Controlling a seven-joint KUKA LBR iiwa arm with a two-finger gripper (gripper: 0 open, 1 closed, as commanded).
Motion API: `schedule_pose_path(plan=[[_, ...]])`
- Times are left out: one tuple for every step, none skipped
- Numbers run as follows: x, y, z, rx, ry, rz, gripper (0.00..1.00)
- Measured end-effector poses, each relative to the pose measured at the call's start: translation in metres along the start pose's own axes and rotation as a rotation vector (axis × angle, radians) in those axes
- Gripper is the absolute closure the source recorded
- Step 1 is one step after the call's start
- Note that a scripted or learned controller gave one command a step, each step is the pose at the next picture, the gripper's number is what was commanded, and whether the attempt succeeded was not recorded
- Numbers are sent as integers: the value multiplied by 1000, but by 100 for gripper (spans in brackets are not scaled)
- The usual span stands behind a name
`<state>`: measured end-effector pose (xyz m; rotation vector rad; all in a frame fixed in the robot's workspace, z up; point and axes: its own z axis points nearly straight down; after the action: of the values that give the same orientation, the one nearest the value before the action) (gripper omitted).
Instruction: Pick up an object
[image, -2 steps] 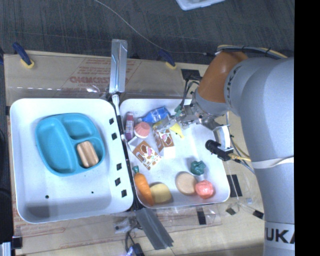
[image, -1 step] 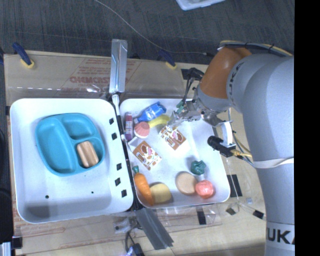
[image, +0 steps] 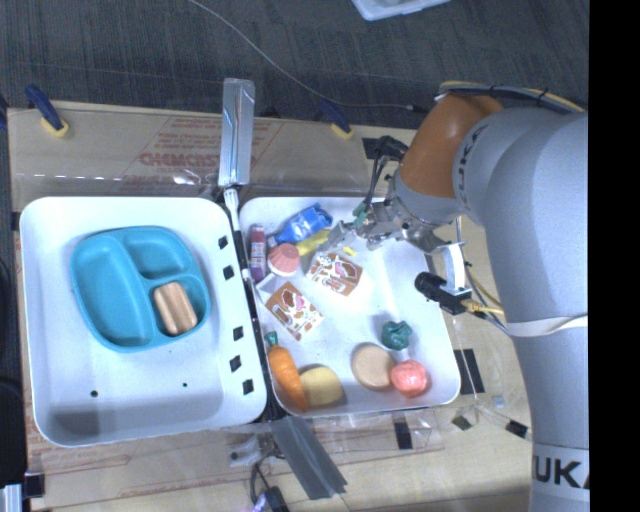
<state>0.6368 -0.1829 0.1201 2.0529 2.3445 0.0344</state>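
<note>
Both bins (image: 60, 400) are plain white. The divided plate (image: 110, 300) is turquoise, and the bun (image: 175, 308) on it is tan-brown. In the other bin, two cartons (image: 293, 310) are white with brown print. A packet (image: 303, 223) is blue, the carrot (image: 286, 372) orange, one ball (image: 409, 378) pink-red and a small lump (image: 397, 334) dark teal. The arm (image: 520, 180) is grey with an orange band (image: 440, 145).
</note>
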Motion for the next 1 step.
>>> schedule_pose_path(plan=[[31,24,-19,36,10,-267,0]])
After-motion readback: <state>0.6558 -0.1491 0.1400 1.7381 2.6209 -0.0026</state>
